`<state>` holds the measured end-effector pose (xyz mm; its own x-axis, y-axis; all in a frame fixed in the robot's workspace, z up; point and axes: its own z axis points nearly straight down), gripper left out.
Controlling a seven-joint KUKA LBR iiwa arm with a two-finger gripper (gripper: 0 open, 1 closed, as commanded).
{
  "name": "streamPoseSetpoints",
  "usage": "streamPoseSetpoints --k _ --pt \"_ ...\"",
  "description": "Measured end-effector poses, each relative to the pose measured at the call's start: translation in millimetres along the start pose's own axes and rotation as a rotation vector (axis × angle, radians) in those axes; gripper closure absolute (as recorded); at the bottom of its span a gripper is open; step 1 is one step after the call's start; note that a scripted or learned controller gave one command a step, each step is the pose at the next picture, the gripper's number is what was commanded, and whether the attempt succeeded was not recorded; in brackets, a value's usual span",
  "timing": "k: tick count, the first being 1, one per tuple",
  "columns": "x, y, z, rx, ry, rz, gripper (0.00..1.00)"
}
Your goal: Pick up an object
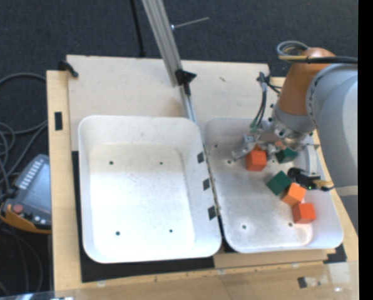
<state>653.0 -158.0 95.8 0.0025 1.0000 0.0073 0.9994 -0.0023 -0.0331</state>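
The gripper is down inside the right-hand shallow white plastic bin, near that bin's far edge, with the small orange cube directly at its tip; whether it is spread or pinching the cube I cannot tell, since the metal parts and cables crowd the spot. Just beside it, toward the bin's right edge, a small dark green block lies partly under the wrist. Nearer the bin's right-front corner sit a dark green cube, a lighter orange cube touching it, and a red-orange cube close to the front edge. The left-hand shallow white plastic bin lies alongside on the tabletop. By my reading the grasp step is in hand, aimed at the orange cube. The next move calls for a firm closure on the cube's sides, then a straight lift clear of the neighbouring green block.
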Motion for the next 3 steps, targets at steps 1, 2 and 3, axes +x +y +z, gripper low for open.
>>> streamPoseSetpoints --k 1,2,3 --pt "-2 -2 -9 -0.003 -0.005 -0.004 1.00" --pt "65 -5 -151 -0.043 -0.008 -0.008 1.00" --pt "88 23 -99 -0.032 -0.008 -0.006 1.00"
